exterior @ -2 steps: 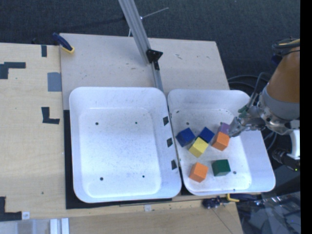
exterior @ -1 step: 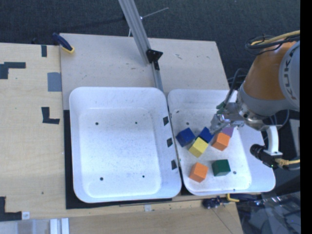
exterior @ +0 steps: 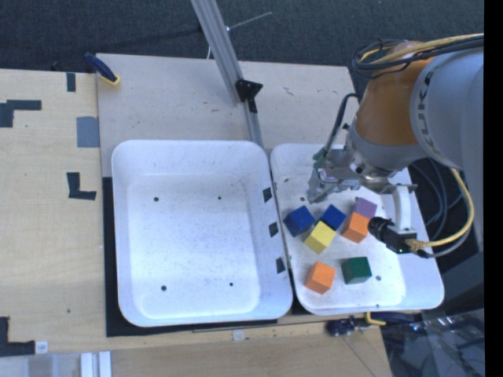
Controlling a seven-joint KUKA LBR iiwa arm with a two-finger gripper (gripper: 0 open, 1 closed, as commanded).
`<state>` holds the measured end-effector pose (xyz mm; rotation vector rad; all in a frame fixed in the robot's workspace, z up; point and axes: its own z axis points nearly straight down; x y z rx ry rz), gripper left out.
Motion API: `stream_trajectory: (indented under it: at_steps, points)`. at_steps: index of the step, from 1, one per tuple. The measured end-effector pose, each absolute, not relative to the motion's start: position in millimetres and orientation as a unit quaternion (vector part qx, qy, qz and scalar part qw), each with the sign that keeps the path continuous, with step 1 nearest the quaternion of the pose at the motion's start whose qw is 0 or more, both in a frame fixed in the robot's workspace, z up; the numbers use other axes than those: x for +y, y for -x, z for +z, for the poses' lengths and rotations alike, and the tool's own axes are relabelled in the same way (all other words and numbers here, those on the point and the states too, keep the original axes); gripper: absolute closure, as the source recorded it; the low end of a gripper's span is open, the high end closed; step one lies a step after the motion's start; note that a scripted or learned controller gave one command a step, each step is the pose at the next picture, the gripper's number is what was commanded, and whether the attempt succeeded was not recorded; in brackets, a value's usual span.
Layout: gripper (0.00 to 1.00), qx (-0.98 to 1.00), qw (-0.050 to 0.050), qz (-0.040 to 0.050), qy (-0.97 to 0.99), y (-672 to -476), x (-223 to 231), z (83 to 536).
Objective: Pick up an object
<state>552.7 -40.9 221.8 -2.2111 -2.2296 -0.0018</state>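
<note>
The right bin point(exterior: 409, 289) holds several small blocks: a blue one point(exterior: 299, 220), a yellow one point(exterior: 320, 236), a second blue one point(exterior: 334, 216), an orange one point(exterior: 355, 227), a purple one point(exterior: 365, 206), another orange one point(exterior: 320, 276) and a green one point(exterior: 356, 269). My gripper point(exterior: 322, 188) hangs over the bin's back part, just above and behind the blue and yellow blocks. Nothing shows between its fingers. The arm's wrist covers the bin's far right corner.
The left bin point(exterior: 126, 210) lies beside the right one, sharing a raised rim. A slanted metal pole point(exterior: 224, 49) runs from the top down to the bins' junction. Cables point(exterior: 452, 226) loop at the right edge of the bench.
</note>
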Motion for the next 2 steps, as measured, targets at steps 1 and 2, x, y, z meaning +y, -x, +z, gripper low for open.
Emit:
stream_trajectory:
  at_steps: [1,2]
  points:
    - [1.00,-0.710,0.001,0.0000,0.704,-557.4,11.7,221.8]
    - [1.00,-0.710,0.001,-0.0002,0.704,-565.2,63.4,224.7]
